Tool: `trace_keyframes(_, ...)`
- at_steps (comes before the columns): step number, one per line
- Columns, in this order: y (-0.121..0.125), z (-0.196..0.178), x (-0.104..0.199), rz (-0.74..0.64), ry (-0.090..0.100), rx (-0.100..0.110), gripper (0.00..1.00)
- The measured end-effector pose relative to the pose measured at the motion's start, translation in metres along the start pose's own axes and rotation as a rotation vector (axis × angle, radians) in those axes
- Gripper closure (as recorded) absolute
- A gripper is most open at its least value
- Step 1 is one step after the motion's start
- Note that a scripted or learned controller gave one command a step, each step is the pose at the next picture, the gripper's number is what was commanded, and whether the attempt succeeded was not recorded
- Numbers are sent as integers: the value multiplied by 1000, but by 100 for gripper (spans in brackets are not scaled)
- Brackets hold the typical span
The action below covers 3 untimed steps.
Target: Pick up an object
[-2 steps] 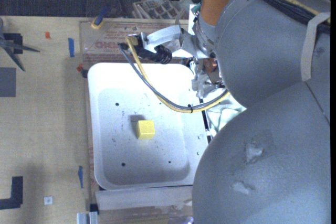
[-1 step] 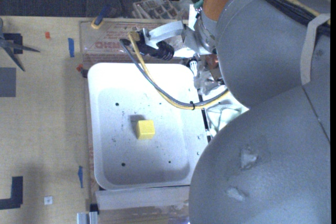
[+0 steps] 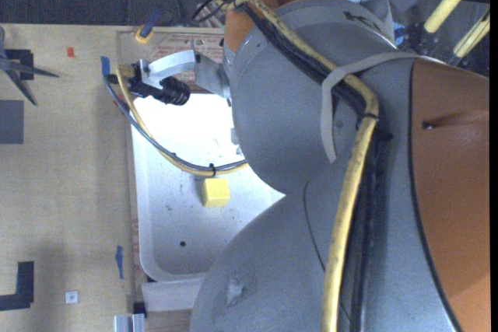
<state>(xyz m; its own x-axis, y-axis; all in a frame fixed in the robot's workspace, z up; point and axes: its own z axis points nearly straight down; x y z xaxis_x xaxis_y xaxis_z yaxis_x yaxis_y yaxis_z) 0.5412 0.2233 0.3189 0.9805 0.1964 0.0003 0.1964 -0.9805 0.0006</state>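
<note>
Progress looks like zero so far: we see the yellow block lying loose on the bin floor, with the arm looming over it. We can't tell whether the gripper's open or closed, so the grab is left.

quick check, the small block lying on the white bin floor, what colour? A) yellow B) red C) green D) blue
A: the yellow block lies on the white bin floor, just below the looping cable, apart from the arm.
</note>
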Motion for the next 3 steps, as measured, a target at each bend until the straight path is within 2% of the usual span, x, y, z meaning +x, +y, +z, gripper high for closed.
trace_keyframes(1,46,31,-22,-12,-6,1,100)
trace_keyframes(2,-3,128,-6,-6,-6,2,100)
trace_keyframes(3,60,64,-5,-172,-5,2,100)
